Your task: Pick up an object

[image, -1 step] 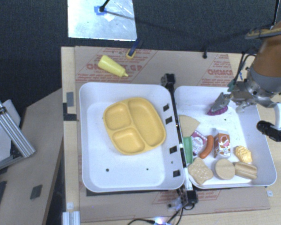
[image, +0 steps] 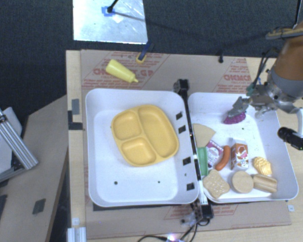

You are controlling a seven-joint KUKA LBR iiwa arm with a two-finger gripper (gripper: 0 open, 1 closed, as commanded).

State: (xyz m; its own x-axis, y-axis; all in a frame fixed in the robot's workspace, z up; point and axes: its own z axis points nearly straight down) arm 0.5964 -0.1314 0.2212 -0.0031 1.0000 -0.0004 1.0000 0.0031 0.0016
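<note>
Hovering at the right bin's far side, the pincer (image: 241,106) touches the small purple ruffled toy (image: 234,117); its opening cannot be told. Toy apparently unlifted; pick outstanding.

Arm: your arm (image: 293,59) comes in from the right edge of the camera view, high in the frame, and leans down and to the left.
Band: you can see the orange band on the uppermost stretch, with the grey wrist housing directly under it.
Wrist: it tilts downward and leftward, ending in dark fittings.
Gripper: your gripper (image: 241,105) sits at the arm's lower left tip, grey and pointing left and down.
Fingers: you cannot read their state from this slant; they are too small and blurred.
</note>
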